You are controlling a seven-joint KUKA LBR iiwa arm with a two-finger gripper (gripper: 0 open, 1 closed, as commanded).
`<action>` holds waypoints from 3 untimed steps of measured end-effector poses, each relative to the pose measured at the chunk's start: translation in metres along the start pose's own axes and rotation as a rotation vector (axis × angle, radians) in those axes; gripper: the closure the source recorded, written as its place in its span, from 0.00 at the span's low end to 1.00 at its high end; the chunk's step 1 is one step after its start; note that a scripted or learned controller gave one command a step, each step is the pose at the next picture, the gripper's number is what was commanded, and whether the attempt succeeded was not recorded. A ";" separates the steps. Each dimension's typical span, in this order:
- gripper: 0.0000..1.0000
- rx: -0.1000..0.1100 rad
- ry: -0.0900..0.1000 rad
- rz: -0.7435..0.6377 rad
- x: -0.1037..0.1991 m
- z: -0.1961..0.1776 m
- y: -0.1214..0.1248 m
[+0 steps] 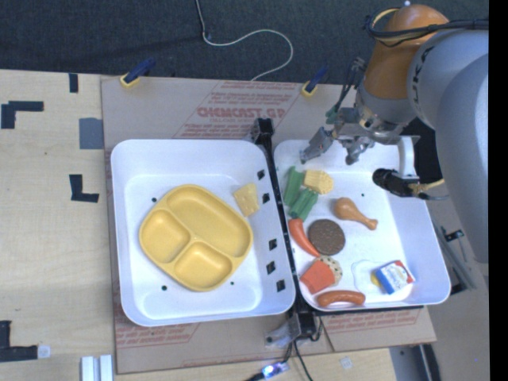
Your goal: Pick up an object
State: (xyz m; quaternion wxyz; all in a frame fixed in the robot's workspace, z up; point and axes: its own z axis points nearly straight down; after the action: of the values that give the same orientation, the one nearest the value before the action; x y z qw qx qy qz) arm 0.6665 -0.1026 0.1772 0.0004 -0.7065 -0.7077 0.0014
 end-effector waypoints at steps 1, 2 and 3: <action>0.00 0.004 0.001 -0.002 0.005 0.064 -0.003; 0.00 -0.009 -0.005 -0.002 0.005 0.089 -0.001; 1.00 -0.023 -0.008 -0.001 0.003 0.070 0.004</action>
State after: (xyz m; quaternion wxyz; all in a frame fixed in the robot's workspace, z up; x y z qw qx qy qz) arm 0.6700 -0.1001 0.1070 -0.0107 -0.7060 -0.7082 -0.0040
